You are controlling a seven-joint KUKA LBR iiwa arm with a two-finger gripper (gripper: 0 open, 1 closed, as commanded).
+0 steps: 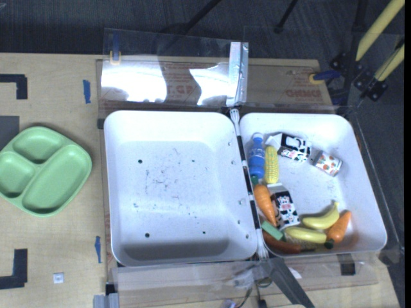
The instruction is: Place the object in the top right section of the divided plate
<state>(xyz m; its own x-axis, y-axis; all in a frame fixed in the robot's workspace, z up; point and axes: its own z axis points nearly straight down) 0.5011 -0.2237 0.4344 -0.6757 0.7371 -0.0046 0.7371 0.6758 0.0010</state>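
A green divided plate [42,170] lies on the wooden bench at the far left, outside the bins. It has two small sections along its upper side and one long section lower right. The right bin [359,172] holds the toy food: a blue bottle [257,156], a corn cob [272,164], two black-and-white cartons [295,147] [284,208], a small white box with red marks [327,164], an orange carrot [264,203], two yellow bananas [319,219] [306,235] and another orange carrot [340,227].
The left bin [173,185] stands between the plate and the right bin. A clear plastic panel [173,76] rises behind the left bin. Black tape marks [15,85] sit on the bench at the left. Tripod legs [379,24] stand at the top right.
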